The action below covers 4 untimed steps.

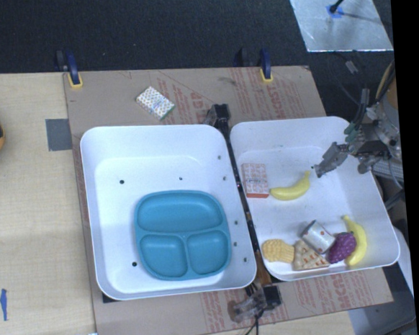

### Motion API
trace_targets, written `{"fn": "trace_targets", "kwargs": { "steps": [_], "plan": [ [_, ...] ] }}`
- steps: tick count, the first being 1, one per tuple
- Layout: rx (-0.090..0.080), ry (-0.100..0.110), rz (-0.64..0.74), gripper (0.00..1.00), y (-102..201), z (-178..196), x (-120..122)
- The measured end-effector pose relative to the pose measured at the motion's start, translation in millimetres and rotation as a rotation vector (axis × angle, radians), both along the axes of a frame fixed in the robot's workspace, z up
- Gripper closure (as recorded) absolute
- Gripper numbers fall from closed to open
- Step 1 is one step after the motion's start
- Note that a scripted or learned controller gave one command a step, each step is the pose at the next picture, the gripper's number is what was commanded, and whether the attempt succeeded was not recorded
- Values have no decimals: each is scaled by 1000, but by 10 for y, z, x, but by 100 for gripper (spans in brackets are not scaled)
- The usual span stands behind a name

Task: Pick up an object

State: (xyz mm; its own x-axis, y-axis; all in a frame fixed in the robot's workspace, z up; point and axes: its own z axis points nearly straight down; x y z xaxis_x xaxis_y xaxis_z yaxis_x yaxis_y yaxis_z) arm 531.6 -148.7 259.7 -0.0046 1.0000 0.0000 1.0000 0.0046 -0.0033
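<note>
Sharing the right bin (279,137) with bananas (291,189), an empty, spread claw (323,166); blue tray (181,233) in the left bin (149,139).

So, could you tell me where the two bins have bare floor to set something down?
Left bin: a bare strip between its far wall and the blue tray.
Right bin: bare floor between the upper banana and the near-edge pile.
Crowded: that pile, from the cracker to the second banana.

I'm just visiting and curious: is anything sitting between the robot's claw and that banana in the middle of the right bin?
Nothing visible does. The end effector hangs just right of the banana, with bare bin floor between them.
</note>
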Motion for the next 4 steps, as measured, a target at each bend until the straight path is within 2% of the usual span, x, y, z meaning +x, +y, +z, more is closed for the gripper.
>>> {"fn": "trace_targets", "kwargs": {
  "steps": [1, 2, 3, 4],
  "plan": [
    [0, 2, 1, 0, 268, -1609, -52],
    [-1, -2, -1, 0, -403, -1561, 913],
    [0, 1, 0, 0, -376, -1678, 823],
    [0, -2, -1, 0, -212, -1674, 1249]
  ]
}}
